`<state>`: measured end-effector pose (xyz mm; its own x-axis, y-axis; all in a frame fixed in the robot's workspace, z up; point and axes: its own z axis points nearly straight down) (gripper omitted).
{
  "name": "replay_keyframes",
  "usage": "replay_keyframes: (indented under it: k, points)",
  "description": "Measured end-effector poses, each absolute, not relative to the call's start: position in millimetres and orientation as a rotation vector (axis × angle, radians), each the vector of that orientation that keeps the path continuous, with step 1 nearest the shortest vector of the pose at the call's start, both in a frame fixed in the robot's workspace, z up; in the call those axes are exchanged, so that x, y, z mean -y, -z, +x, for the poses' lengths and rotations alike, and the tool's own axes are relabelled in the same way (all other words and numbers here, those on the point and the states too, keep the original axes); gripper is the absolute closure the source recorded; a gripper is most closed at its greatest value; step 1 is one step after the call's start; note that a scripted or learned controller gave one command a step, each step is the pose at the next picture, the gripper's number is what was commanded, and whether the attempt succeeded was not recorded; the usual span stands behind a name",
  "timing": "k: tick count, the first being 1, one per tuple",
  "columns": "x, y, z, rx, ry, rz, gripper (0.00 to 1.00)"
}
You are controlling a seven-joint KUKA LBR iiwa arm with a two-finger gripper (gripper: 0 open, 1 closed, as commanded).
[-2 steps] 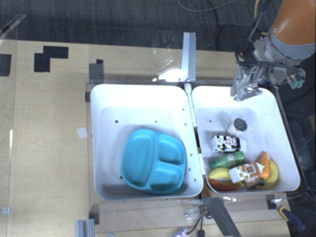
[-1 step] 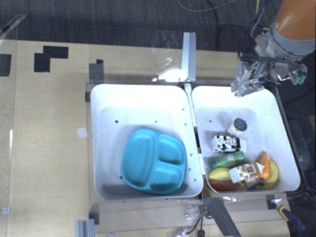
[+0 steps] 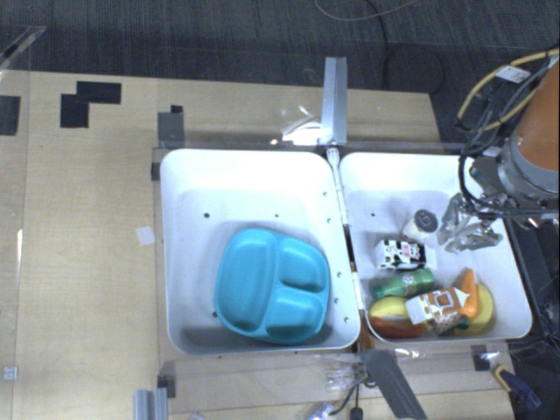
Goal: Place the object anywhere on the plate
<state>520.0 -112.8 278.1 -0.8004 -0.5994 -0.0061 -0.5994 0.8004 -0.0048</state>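
Toys crowd the right bin's near side while the tool hovers beside them, grip state unclear, so it should isolate one before crossing to the plate.

**Wooden bench with two white bins**

The bench has a pale wood surface. Two shallow white bins stand on it side by side, touching along one edge. The left bin sits near the centre of the view, the right bin at about 3 o'clock from it. Black tape marks lie on the bench at 10 o'clock from the left bin. A small pale label lies at its 9 o'clock.
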Motion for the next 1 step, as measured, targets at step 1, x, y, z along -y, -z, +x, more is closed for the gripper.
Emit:
replay_keyframes:
  k: [1]
  points:
    - [69.0,-264.3,534.8,-2.690,0.005,-1.606,1.00]
